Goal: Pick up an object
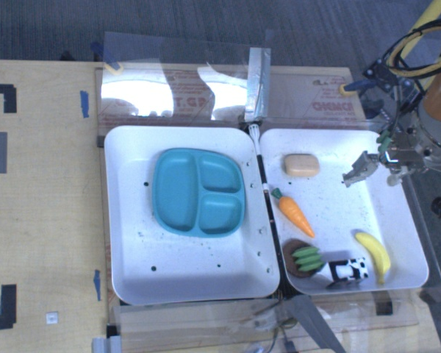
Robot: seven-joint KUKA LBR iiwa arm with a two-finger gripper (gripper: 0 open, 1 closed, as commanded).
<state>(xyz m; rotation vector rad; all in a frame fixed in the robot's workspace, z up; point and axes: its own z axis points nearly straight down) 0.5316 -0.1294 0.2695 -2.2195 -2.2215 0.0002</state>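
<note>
Red print on cardboard (309, 98) behind bins, upside down, too blurred to read.

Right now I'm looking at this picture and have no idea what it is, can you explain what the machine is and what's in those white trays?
A fixed camera looks down at a slant on a bench with two shallow white bins. A robot arm reaches in from the right; its gripper hangs over the right bin, with nothing visibly held. That bin holds a beige block, a toy carrot, a banana, a green item on a brown piece and a small black-and-white toy. The left bin holds a blue divided plate.
</note>
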